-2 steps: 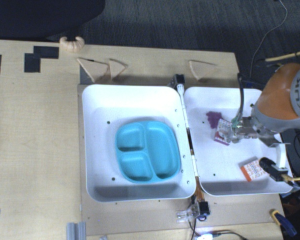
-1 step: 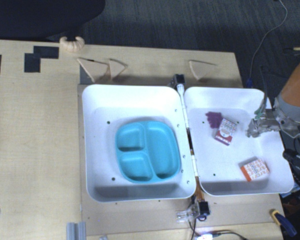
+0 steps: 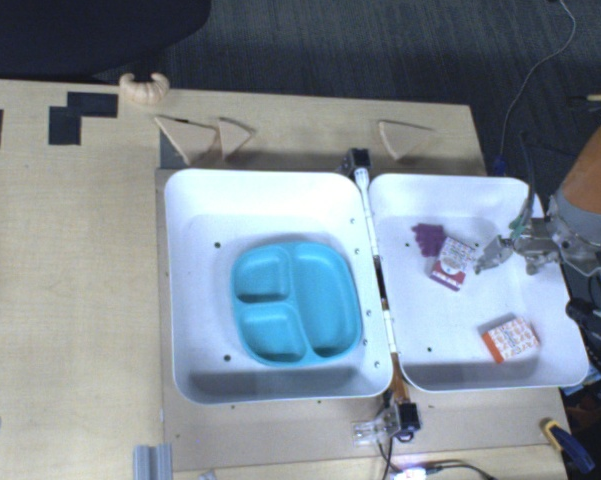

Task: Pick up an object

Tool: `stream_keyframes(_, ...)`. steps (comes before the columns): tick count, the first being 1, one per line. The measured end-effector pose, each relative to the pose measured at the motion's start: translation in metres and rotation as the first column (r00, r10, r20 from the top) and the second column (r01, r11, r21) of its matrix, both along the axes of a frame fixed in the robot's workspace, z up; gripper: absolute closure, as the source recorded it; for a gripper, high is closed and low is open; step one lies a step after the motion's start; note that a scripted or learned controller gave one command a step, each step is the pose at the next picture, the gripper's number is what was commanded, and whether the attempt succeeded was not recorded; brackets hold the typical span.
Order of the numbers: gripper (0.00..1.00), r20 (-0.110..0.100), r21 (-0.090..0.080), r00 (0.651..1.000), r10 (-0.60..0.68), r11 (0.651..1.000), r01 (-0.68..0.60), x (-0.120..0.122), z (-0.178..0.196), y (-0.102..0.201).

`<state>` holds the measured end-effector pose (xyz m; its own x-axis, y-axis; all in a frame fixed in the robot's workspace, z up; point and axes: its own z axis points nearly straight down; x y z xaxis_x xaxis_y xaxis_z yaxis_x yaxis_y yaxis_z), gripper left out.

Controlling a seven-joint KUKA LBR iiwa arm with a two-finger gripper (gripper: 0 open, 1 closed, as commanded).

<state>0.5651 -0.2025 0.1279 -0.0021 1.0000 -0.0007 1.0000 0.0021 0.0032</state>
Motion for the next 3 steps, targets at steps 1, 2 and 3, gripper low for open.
stream_keyframes(1,0.00,0.004,-0.001,1.000,0.000,1.000,0.000,-0.048,-0.041,0.024)
stream_keyframes(2,1.00,0.010,-0.003,1.000,-0.001,1.000,0.001,-0.045,-0.029,0.024)
stream_keyframes(3,0.00,0.010,-0.003,1.000,0.000,1.000,0.000,-0.046,-0.029,0.024)
